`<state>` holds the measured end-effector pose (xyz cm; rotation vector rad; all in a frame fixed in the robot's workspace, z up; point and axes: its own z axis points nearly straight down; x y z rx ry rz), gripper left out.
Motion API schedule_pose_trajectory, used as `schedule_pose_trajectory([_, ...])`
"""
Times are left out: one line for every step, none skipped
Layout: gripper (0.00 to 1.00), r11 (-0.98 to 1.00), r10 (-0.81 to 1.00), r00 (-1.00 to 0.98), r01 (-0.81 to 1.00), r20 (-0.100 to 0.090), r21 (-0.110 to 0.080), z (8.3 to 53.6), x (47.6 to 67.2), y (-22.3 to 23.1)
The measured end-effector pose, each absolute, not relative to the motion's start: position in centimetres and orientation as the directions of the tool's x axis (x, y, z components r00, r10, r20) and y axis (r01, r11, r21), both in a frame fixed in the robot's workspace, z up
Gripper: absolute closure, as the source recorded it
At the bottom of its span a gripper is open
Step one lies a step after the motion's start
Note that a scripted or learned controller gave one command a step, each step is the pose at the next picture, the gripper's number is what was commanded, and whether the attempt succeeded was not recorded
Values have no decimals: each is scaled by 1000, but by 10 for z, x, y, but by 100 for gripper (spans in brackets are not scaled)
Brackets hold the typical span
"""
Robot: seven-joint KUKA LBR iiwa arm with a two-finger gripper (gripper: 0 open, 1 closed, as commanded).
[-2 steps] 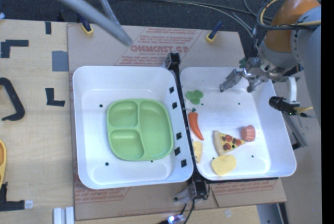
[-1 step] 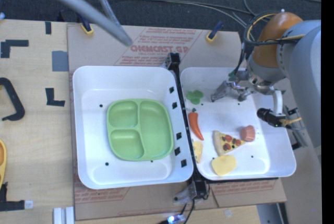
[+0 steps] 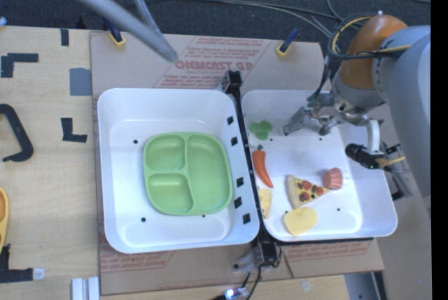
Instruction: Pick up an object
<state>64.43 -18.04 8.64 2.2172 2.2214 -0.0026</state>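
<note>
Yellow chip (image 3: 300,221), pizza slice (image 3: 305,189) well below claw (image 3: 308,121); claw grip unclear.

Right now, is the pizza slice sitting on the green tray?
No. The pizza slice lies on the floor of the right bin, while the green tray sits in the left bin.

One fixed camera above the bench
It looks down at a slant on both white bins (image 3: 112,152), the arm (image 3: 413,82) at right.

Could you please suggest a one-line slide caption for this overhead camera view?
The gripper hovers over toy food in the right bin; a green divided plate sits in the left bin.
</note>
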Motion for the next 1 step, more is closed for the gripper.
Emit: schedule_pose_trajectory([100, 4, 1000, -4, 1000, -5, 5, 97, 645, -180])
